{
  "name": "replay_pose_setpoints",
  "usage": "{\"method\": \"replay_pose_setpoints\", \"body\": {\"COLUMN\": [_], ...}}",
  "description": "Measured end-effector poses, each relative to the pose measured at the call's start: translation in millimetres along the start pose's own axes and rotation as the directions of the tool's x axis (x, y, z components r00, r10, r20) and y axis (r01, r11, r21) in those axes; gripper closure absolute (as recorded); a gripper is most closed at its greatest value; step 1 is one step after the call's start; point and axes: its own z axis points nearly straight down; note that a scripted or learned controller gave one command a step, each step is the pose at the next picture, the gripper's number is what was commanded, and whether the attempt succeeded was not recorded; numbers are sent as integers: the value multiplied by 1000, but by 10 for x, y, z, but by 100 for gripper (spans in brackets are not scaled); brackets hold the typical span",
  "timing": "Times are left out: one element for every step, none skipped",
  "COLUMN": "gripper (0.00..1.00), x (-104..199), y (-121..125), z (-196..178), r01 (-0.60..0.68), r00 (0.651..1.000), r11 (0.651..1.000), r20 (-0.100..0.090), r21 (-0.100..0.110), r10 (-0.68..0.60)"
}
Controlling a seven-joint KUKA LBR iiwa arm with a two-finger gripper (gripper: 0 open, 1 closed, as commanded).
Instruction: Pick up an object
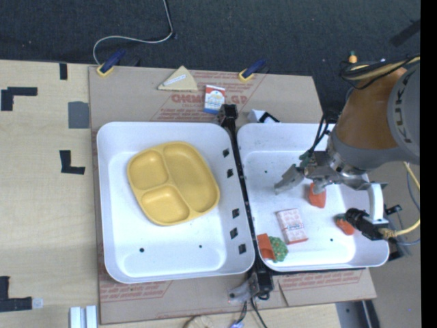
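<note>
**Gripper poised low in the right bin, over the orange piece**

Clearly, from the camera view above the bench, the gripper (305, 181) sits low inside the right bin (273, 142), the arm reaching in from the right. Its fingers (289, 178) look spread apart, one pointing out to the left, and nothing lies between them, so I judge them released and holding nothing. Just beside and below them sits a small orange object (317, 195), the likeliest thing to pick; whether a finger touches it I cannot tell.

Other candidates lie nearer the bin's front: a pink-and-white packet (291, 225) flat on the floor, a green and orange toy (272, 247) pushed into the front left corner, and a red piece (345, 225) beside a dark part of the rig. Their scatter leaves room for the fingers to come down around one item.

Across the divider, the left bin (116, 251) bears a yellow divided plate (173, 182). A small carton (214, 99) stands on the cardboard behind the bins.
</note>
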Motion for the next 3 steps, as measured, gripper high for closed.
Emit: {"method": "replay_pose_setpoints", "body": {"gripper": [0, 0, 100], "x": [-794, -897, -901], "y": [101, 281, 281], "z": [201, 1002, 909], "r01": [-2, 0, 0], "r00": [1000, 1000, 1000], "r11": [1000, 1000, 1000], "r20": [2, 2, 4], "r21": [1, -5, -6], "r10": [2, 0, 0]}}
